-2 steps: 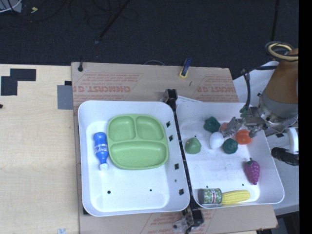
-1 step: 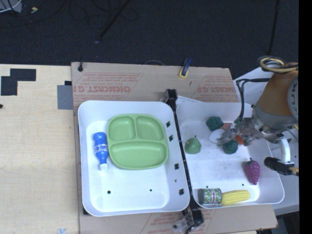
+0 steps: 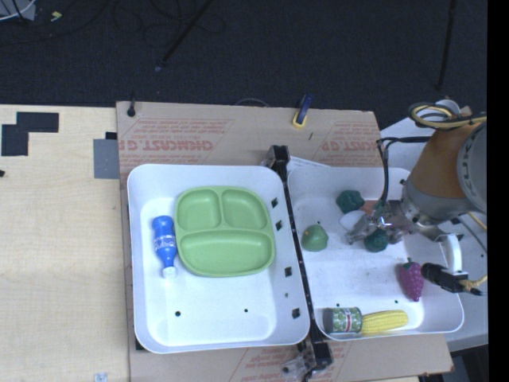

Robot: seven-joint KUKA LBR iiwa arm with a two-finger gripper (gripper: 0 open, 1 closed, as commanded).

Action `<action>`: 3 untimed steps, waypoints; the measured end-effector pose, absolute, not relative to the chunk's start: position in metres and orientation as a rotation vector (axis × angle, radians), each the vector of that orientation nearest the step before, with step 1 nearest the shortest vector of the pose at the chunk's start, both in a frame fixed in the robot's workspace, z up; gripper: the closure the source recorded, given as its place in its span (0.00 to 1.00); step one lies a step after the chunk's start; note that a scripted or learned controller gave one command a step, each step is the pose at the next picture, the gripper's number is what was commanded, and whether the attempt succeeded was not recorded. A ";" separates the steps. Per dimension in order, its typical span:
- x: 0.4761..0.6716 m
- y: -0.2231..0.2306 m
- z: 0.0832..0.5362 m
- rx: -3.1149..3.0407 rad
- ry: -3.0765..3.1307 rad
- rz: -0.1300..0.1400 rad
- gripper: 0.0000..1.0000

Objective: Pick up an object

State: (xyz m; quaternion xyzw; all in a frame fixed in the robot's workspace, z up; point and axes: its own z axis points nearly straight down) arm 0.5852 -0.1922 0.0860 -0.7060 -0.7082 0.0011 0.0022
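My gripper [image 3: 371, 228] is low in the right bin [image 3: 445, 325], reaching in from the right on the grey arm with its orange band [image 3: 442, 164]. A dark green object [image 3: 376, 242] lies right against the gripper's lower side, and I cannot tell whether it is held. Another dark green object [image 3: 348, 200] sits just up and left of the gripper. A light green round fruit [image 3: 315, 237] rests to the left, near the bin's left wall. Purple grapes [image 3: 411, 280] lie to the lower right. A yellow corn cob [image 3: 384, 321] and a small can [image 3: 343, 320] lie along the front wall.
The left bin [image 3: 207, 325] holds a green divided plate [image 3: 223, 231] and a blue bottle [image 3: 164, 244] lying to its left. A black divider [image 3: 293, 245] runs between the bins. Cables [image 3: 433, 114] loop near the arm at the right.
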 end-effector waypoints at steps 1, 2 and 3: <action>0.586 -0.193 0.098 -2.217 -2.221 0.000 1.00; 0.590 -0.191 0.161 -2.223 -2.224 -0.003 1.00; 0.590 -0.193 0.225 -2.223 -2.225 -0.003 1.00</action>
